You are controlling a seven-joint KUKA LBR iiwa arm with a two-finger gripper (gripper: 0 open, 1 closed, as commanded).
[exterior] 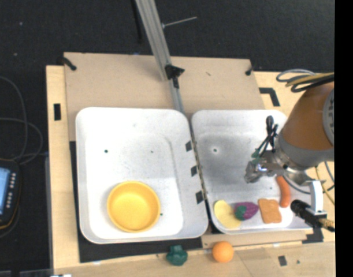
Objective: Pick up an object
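The arm reached in from the right, and its claw (256, 171) hung over the right bin (222, 131), above the bare white floor in the middle. I could not tell how the claw stood, and nothing showed in it. So the picking step was not done yet; it looked like the arm was lining up. The things to pick lay along the near edge of that bin: a pale yellow piece (225, 213), a purple and green toy (244, 210), an orange block (270, 210) and a carrot (284, 192) close by the arm. In the left bin (130, 137) sat a yellow bowl (133, 206). An orange ball (222, 251) and a green toy (177, 255) lay on the tabletop (136, 79) outside. Next, the claw would likely need to move nearer, over one toy, and go down.
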